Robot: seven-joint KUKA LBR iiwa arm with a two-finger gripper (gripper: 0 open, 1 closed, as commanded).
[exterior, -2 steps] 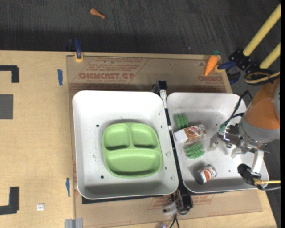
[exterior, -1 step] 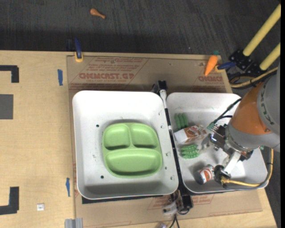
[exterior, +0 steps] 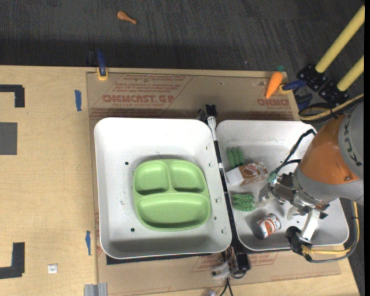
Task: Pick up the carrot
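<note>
The carrot (exterior: 275, 84), orange with a green top, lies on the brown bench behind the right bin (exterior: 260, 130), outside both bins and close to a blue clamp. My gripper (exterior: 277, 189) hangs low inside the right bin, between a small brown and white packet (exterior: 250, 172) and a small can (exterior: 268, 225). It is well in front of the carrot and far from it. The arm's orange band (exterior: 326, 156) sits above the gripper at the right.
The left bin (exterior: 110, 173) holds a green divided plate (exterior: 170, 193). In the right bin lie two green bean-like toys (exterior: 236, 157) (exterior: 243, 201). A small orange object (exterior: 126, 17) lies on the dark floor at the back. Yellow poles (exterior: 344, 40) stand at the back right.
</note>
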